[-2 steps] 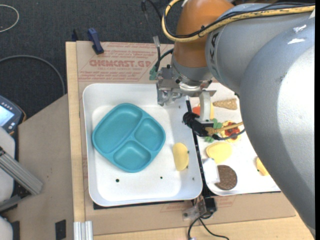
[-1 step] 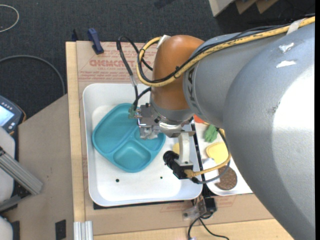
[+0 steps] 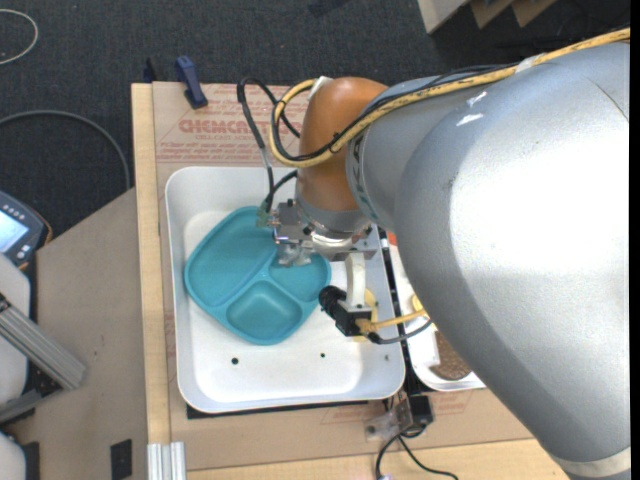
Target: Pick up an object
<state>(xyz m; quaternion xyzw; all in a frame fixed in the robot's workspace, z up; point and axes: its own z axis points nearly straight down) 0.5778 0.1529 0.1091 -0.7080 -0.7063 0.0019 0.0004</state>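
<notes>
Teal divided plate (image 3: 245, 283) is lying in the left white bin (image 3: 200, 368), centre frame. Gripper (image 3: 292, 253) is hovering at its right rim; grip state unclear.

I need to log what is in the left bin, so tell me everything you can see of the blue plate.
The teal-blue plastic divided plate is rounded, smooth and slightly glossy, moulded into compartments by raised ridges: a large one at upper left and a smaller, deeper-looking one at the bottom. It lies flat, right side up, on the floor of the left shallow white bin, towards its upper half. Its right edge is hidden beneath the arm's tool, so contact there cannot be judged.
</notes>
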